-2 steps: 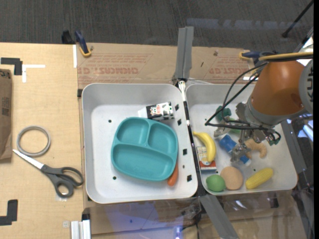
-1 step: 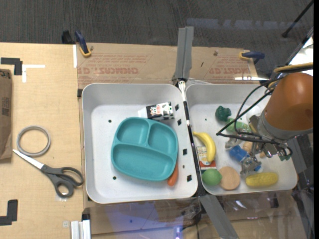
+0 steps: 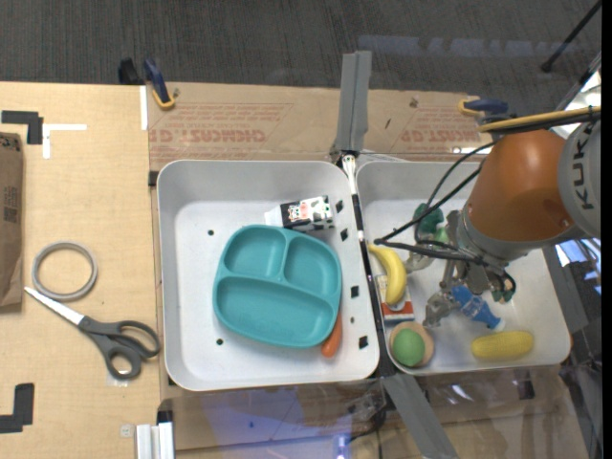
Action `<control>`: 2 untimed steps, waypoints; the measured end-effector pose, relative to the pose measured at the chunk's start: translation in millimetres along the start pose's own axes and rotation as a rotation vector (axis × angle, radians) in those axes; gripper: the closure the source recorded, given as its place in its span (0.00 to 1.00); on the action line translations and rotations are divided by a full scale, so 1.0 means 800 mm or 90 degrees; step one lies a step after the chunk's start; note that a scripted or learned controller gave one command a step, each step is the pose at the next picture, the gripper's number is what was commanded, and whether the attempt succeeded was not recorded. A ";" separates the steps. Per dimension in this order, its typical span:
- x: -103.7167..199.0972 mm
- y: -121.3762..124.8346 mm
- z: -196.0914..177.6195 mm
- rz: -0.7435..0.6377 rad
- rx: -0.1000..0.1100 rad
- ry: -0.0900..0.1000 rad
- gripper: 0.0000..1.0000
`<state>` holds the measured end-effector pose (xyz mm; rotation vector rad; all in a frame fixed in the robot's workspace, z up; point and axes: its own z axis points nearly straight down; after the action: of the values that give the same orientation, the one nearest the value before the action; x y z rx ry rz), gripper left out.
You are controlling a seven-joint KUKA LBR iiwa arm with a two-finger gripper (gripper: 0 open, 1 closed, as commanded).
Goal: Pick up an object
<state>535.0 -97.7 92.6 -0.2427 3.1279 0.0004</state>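
My gripper (image 3: 465, 299) hangs low in the right bin (image 3: 535, 357), under the orange band of the arm (image 3: 516, 189). Right at it lies a small blue object (image 3: 475, 307); whether it is gripped is unclear from this angle. A yellow banana (image 3: 390, 271) lies along the bin's left wall. A green and tan ball (image 3: 409, 346) sits at the front left corner. In front of the gripper, to the right, rests a yellow lemon-shaped object (image 3: 502, 344). A green item (image 3: 435, 224) peeks out beside the arm's cables.
The left bin (image 3: 182, 256) holds a teal divided plate (image 3: 279, 287), a small black and white carton (image 3: 308, 212) behind it and an orange carrot-like piece (image 3: 332, 338) at its front edge. Scissors (image 3: 100, 331) and a tape ring (image 3: 64, 269) lie on the bench at left.
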 end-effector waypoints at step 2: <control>-0.077 -0.134 -0.021 0.010 0.001 -0.001 1.00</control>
<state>612.4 -194.2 109.3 -0.2187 3.1283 -0.0021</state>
